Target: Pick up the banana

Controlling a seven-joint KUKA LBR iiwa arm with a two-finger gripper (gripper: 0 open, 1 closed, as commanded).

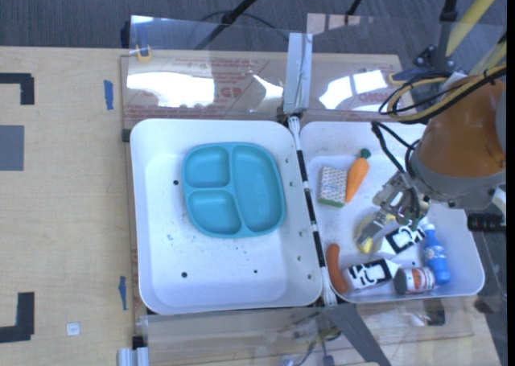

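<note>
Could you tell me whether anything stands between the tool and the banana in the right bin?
Nothing visible does. The tool sits right over the banana in the right bin. The black-and-white box lies close beside it, to the side rather than between.

Both bins (161, 276) were white, and the left one had small dark specks. The divided plate (234, 189) in it was turquoise. Right of the plate, the carrot (357, 178) was orange with a green top, the sponge (331, 185) was yellow-green with dots, the sausage (335, 266) was red-orange, and the bottle (435, 257) was blue. The arm's band (467, 135) was orange.
</note>
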